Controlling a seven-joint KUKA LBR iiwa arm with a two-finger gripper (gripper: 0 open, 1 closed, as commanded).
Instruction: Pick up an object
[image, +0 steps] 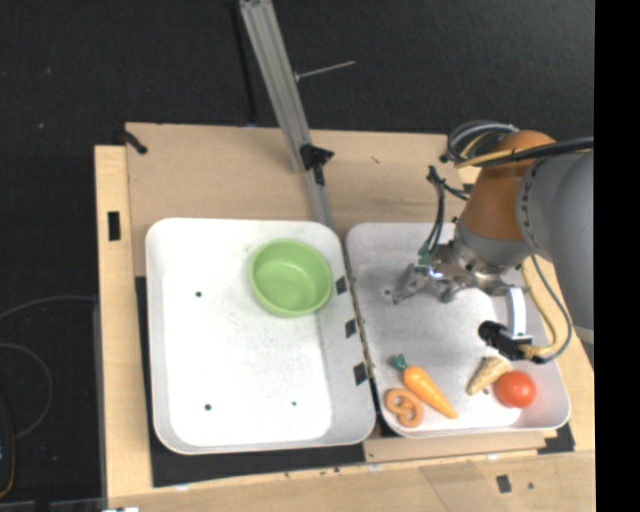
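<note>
Camera view: the tabletop (200, 180) carries two white bins. The left bin (200, 400) has a green bowl (291, 278) sitting near its top right, well apart from the arm. The right bin (400, 250) has the small stuff bunched at its near edge: carrot (428, 391), pretzel (404, 405) just beside it, a pale wedge (487, 375) and a tomato (515, 389) touching or nearly so. The arm (520, 215) reaches in from the right. The pincer (428, 283) hangs over bare floor in the right bin's middle, nothing seen between its tips; can't tell if spread or pressed together. Likely targets are the near-edge pieces, so it probably needs to move toward the carrot side.
</note>
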